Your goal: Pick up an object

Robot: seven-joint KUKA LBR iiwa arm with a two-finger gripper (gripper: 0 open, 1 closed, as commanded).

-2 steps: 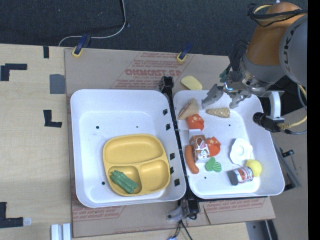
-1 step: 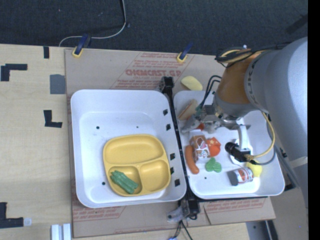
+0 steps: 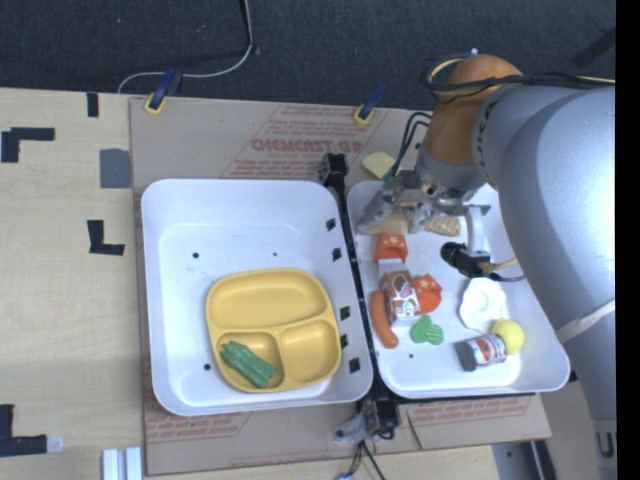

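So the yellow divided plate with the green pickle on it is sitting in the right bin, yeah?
Not quite. The camera view shows the yellow divided plate in the left bin, not the right one. The rest holds: the green pickle lies on it, in its lower left compartment.

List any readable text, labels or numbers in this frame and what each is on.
"CHEMCAST GP": red print, repeated across the brown sheet under the two bins; the other rows are too blurred to read.
Small can in the right bin: its label is too small to read.
Red and white carton in the right bin: print too blurred to read.
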